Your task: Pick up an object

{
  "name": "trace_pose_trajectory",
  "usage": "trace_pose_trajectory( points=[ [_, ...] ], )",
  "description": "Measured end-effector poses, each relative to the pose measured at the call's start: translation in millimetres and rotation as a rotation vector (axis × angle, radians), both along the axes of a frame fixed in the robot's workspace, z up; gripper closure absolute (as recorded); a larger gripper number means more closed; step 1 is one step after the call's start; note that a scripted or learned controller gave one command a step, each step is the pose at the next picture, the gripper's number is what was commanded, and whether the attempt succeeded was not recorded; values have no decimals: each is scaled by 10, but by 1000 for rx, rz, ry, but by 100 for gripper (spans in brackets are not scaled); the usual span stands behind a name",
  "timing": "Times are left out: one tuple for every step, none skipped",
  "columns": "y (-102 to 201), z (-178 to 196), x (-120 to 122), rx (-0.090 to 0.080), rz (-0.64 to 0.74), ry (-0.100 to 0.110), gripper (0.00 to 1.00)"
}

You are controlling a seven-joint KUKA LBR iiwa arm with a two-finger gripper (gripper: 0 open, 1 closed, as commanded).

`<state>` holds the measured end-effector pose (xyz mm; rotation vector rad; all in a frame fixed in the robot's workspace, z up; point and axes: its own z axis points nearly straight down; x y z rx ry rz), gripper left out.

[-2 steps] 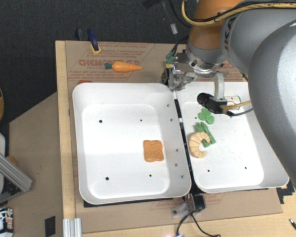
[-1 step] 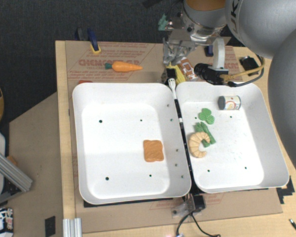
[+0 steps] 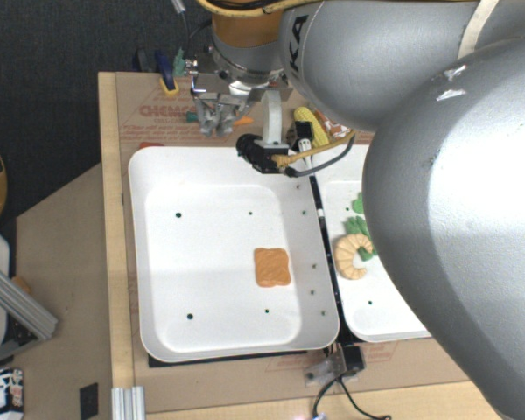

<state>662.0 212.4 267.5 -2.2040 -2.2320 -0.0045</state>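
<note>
gripper [image 3: 217, 122] hangs beyond left bin [image 3: 157, 234] far rim, open or closed: cannot tell. toast-like square [image 3: 272, 267] lies flat mid-bin; looks light, stiff, thin; pinch across opposite edges

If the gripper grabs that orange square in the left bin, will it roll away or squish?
The orange square looks flat and lies flat on the left bin floor, so it probably won't roll. It looks like small toy food, likely light. Being so low, it may be hard to pinch and could slide on the smooth white surface.
</note>
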Motion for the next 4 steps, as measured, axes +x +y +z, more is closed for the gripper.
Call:
trace_pose_trajectory(
  points=[
    [-1176, -535, 37, -11, -23, 7, 100],
    [-560, -1056, 24, -4, -8, 7, 100],
    [-1597, -652, 54, -10, -22, -5, 100],
    [-989, -1216, 28, -4, -8, 5, 100]
  ],
)
